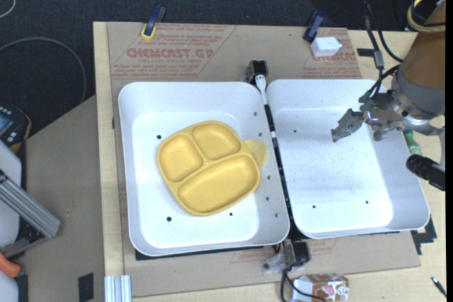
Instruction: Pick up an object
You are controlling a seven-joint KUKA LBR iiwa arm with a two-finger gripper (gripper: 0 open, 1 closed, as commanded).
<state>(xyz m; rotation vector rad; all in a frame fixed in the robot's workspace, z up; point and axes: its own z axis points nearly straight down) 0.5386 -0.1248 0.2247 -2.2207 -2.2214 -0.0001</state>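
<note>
Hard to make out: the pincer [347, 125] shows as a small grey shape at the arm's tip, and whether it is open or closed, I cannot tell; nothing is visibly held in it.
Cut off: the arm [423, 81] runs out past the picture's right side, so just its wrist and orange band appear.
Partly hidden: a pale yellow object [256, 150] sticks out from under the plate's right rim; its shape is unclear, most of it being covered.
Left bin [141, 152]: well to the left of the pincer, a shallow white tray holding a yellow divided plate [207, 167].
Plate: three compartments, two small ones on the far side and one large one on the near side; it lies flat and a bit turned, left of and lower than the pincer, well apart from it.
Divider: a dark strip [272, 145] runs between the two bins, left of the pincer.
Right bin [340, 208]: its white floor lies directly under and around the pincer, which hangs over the far half of it, toward the middle.
Bench: a brown board [212, 46] with red printed lettering lies under both bins, with a small white block [325, 47] on it beyond the pincer.
</note>
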